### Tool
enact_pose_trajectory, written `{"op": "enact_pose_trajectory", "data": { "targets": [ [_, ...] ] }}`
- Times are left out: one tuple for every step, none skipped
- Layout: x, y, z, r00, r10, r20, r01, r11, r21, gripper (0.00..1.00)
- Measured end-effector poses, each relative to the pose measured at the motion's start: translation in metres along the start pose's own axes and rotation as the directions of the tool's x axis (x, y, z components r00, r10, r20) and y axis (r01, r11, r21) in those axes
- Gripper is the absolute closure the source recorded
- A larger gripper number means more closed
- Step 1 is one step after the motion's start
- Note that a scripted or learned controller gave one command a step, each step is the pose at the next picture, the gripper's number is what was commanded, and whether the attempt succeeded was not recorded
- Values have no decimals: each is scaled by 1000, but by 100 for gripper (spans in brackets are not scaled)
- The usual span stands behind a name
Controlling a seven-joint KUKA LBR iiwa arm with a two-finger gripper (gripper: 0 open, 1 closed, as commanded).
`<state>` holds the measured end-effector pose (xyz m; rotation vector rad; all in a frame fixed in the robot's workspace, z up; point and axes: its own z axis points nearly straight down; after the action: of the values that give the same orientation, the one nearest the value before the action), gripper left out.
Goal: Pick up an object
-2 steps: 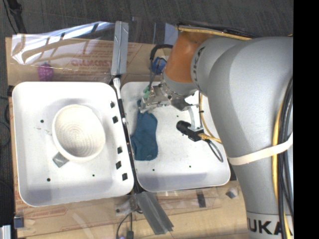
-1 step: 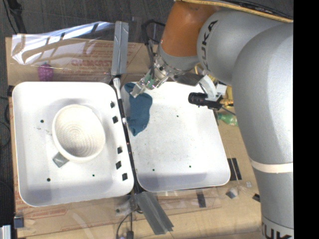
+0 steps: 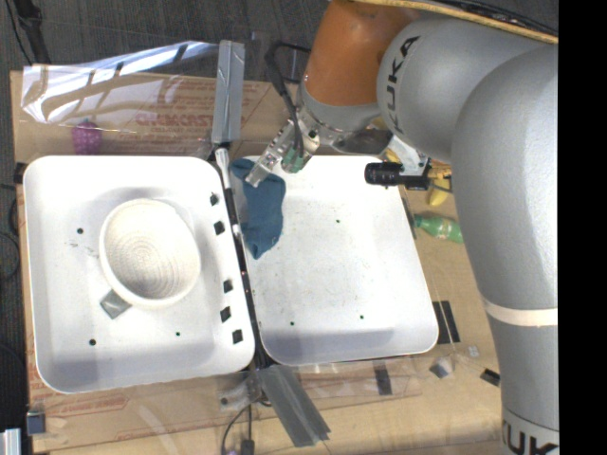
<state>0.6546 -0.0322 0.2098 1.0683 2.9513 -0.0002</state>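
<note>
A blue cloth [image 3: 263, 214] sits at the far left corner of the right bin [image 3: 360, 282], bunched against the wall between the bins. My gripper [image 3: 266, 166] is right at the cloth's upper edge and touches or overlaps it. The grey arm with its orange band comes in from the upper right. In the left bin [image 3: 57, 330] a white bowl [image 3: 150, 251] stands upright, with a small grey piece [image 3: 114, 304] at its near left side.
A purple object [image 3: 87, 138] lies on the cardboard beyond the left bin, under clear plastic. A green object [image 3: 438, 227] and a yellow one [image 3: 438, 195] lie just outside the right bin's right edge, beside the arm.
</note>
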Motion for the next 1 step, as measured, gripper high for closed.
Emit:
{"op": "enact_pose_trajectory", "data": {
  "targets": [
    [4,-16,-8,897,-443,-5,443,897,0,100]
  ]
}}
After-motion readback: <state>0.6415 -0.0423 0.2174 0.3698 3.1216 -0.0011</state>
